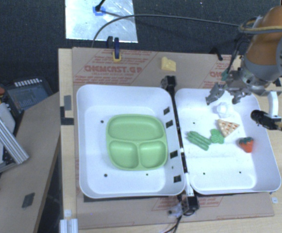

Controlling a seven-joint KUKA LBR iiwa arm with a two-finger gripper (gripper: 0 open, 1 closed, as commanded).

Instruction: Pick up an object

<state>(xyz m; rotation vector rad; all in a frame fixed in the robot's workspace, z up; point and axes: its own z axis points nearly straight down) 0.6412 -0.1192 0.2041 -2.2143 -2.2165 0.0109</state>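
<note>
- Tan wood desk (39, 130) carries a cardboard sheet (131, 67) with two shallow white bins side by side on it.
- Grey arm (267, 38) with an orange band enters from 2 o'clock and hangs over the upper part of the right bin (257, 176).
- Left bin (90, 115) holds a pale green divided plate (135, 141) at its centre, with three compartments.
- Pincer (225, 95) hovers at 12 o'clock in the right bin, fingers apart and pointing down, nothing between them.
- White crumpled piece (222, 109) lies just below the pincer, apart from the fingers.
- Green toy vegetable (199, 140) lies near the centre of the right bin, tilted toward 4 o'clock, next to a small green broccoli-like piece (217, 136).
- Toy pizza slice (227, 127) sits just at 1 o'clock of the broccoli-like piece.
- Red toy strawberry (246, 144) rests at 3 o'clock in the right bin, apart from the rest.
- Yellow block (168, 64) lies on the cardboard at 12 o'clock, outside both bins.
</note>
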